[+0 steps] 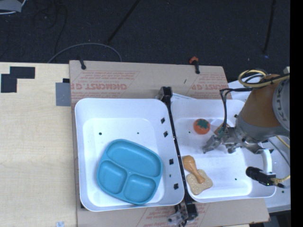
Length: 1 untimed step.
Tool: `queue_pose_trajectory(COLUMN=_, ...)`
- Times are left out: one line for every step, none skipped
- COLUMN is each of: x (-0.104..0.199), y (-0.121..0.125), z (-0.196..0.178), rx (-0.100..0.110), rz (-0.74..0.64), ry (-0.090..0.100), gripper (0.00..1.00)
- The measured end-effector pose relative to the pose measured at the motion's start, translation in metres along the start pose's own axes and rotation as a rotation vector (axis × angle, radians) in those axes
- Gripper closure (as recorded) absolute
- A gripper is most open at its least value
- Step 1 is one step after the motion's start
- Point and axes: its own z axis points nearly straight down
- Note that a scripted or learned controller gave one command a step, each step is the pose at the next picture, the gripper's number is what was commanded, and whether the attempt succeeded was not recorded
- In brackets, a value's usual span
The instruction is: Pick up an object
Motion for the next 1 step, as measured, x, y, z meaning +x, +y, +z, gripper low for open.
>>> queue_pose_trajectory(x=-0.0015, y=0.0, z=-0.0117, rx=-0.001, rz=0.004, ry=-0.001, gripper=1.0)
